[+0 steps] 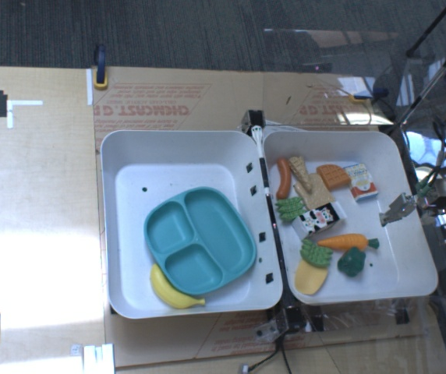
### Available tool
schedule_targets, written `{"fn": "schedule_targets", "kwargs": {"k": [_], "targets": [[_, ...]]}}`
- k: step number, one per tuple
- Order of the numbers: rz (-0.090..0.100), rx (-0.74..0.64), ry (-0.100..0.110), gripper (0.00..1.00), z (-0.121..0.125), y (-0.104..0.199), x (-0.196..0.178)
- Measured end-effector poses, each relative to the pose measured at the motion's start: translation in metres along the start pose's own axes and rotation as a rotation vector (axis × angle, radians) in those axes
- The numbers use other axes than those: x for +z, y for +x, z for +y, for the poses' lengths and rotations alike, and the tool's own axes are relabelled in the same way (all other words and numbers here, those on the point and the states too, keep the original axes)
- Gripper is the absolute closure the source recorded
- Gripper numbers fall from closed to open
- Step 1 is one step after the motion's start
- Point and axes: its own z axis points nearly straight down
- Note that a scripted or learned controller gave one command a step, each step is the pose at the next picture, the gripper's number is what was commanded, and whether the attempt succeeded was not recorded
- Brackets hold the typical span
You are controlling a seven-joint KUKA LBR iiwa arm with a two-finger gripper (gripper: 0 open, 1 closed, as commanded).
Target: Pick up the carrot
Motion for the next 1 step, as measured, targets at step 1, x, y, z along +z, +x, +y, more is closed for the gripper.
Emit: {"fn": "schedule_targets", "kwargs": {"k": [1], "targets": [[0.000,-0.049,-0.014,0.00,0.0079,0.0456,0.0974]]}}
